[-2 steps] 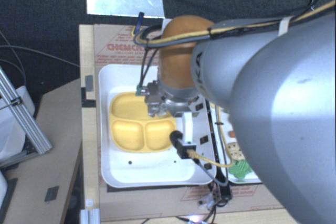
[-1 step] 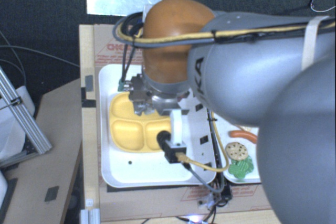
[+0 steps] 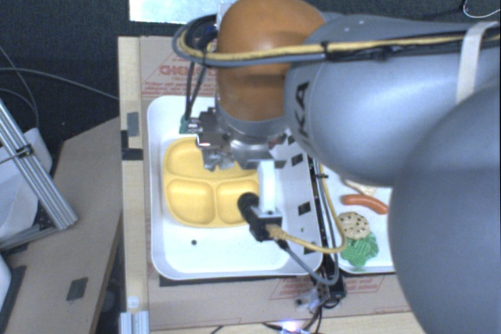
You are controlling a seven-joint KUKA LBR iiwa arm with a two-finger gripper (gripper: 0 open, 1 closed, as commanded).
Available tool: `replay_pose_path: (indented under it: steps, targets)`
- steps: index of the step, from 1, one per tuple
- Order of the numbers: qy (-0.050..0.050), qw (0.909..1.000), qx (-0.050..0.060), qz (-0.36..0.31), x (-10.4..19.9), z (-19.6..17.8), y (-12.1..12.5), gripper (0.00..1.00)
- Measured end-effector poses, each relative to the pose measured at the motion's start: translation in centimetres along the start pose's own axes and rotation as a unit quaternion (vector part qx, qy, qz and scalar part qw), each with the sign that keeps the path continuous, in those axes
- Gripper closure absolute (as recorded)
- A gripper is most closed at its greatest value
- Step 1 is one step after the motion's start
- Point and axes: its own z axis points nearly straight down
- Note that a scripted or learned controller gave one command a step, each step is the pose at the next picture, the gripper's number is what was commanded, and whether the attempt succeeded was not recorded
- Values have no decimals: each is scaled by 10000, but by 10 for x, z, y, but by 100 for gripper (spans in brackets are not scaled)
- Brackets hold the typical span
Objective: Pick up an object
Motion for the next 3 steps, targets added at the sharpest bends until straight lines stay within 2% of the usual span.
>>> replay_pose_path:
  steps: [1, 2, 3]
  targets:
    - [3, 10000, -3, -23, 0, -11, 0, 100]
    - [38, 10000, -89, 10, 0, -270, -1, 100]
    - [-26, 10000, 43, 63, -64, -159, -5, 100]
